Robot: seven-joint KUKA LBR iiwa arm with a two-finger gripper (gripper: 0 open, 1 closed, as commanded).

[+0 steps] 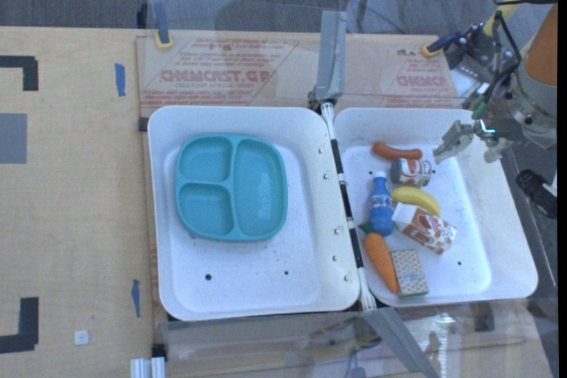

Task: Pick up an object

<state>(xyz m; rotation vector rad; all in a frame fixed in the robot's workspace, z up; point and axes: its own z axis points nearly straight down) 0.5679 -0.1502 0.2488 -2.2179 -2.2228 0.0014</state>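
Note:
The right bin [496,261] holds several toy foods. A red sausage [396,151] lies at the back, with a small can [416,172] just in front of it. Below them lie a yellow banana [416,198], a blue bottle [381,204] and a red and white carton [429,231]. An orange carrot [381,262] and a small speckled box [409,272] sit at the front. My gripper [472,146] hangs over the bin's back right part, to the right of the sausage and can, open, with nothing between its fingers.
The left bin [177,279] bears a teal divided plate [232,189]. A clear divider [332,57] stands behind the seam between the bins. Cables and clamps [478,49] crowd the back right near the arm.

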